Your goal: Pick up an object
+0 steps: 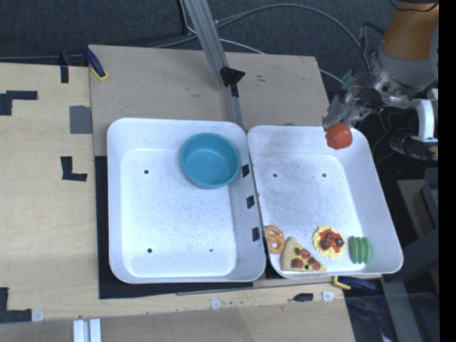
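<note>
Pincer clenched on small round red toy tomato; prob. light, smooth plastic, slippery: best squeezed across widest middle.

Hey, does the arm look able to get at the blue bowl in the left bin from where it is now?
Probably yes. The blue bowl sits open in the left bin with nothing over or against it. The gripper is at the right bin's far corner with a red object at its tip, which may need dropping first.
</note>
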`<state>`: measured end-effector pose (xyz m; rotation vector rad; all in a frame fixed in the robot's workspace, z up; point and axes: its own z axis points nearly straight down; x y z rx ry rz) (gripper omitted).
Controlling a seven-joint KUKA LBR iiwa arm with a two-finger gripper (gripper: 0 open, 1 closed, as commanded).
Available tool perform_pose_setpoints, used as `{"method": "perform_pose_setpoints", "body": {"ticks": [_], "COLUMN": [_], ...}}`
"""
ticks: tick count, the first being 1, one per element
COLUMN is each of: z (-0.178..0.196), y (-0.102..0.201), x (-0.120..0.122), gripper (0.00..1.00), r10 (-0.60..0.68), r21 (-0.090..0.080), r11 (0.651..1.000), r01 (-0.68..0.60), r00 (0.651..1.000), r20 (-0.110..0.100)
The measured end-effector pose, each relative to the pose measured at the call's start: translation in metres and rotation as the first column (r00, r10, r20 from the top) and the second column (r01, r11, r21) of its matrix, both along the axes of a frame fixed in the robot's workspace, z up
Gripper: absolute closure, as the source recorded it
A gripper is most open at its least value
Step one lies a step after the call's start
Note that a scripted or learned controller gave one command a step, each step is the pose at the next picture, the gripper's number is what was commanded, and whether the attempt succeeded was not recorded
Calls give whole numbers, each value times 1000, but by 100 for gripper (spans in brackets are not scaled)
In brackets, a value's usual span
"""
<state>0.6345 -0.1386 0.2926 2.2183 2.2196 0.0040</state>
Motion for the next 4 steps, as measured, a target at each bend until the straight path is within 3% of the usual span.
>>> {"method": "perform_pose_setpoints", "body": {"ticks": [2,4], "z": [-39,-50], "y": [98,184], "x": [-53,-102], "gripper": [100,100], "r10": [4,3], "r21": [2,1], "r11": [1000,1000], "r01": [-4,-3], "r00": [1000,1000], "r20": [-7,-6]}}
